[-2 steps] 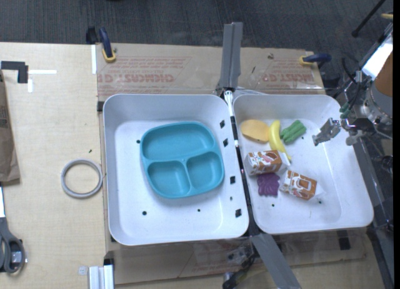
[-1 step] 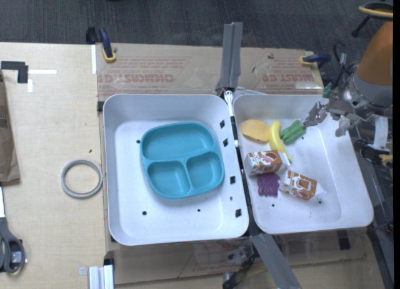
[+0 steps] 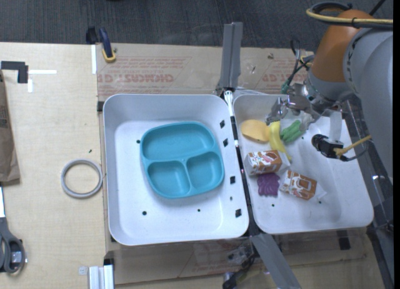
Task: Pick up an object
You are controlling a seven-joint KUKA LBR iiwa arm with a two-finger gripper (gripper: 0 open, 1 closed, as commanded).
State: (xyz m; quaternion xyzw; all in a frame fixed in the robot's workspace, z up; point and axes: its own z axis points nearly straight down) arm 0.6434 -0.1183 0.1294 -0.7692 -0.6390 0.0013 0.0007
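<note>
The right bin (image 3: 337,209) holds several small items. A yellow round piece (image 3: 253,130) lies by a yellow banana (image 3: 275,137) and a green vegetable (image 3: 291,131). Lower down sit a brown packet (image 3: 264,161), a purple piece (image 3: 268,185) and a red-and-white packet (image 3: 299,185). My gripper (image 3: 282,110) hangs over the bin's far part, just above the banana and the green vegetable. Nothing can be made out in its grasp.
The left bin (image 3: 119,175) holds a blue three-part tray (image 3: 182,159). A grey ring (image 3: 82,177) lies on the bench to the left, with scissors (image 3: 11,250) at the lower left corner. The arm's bulk (image 3: 365,62) fills the upper right.
</note>
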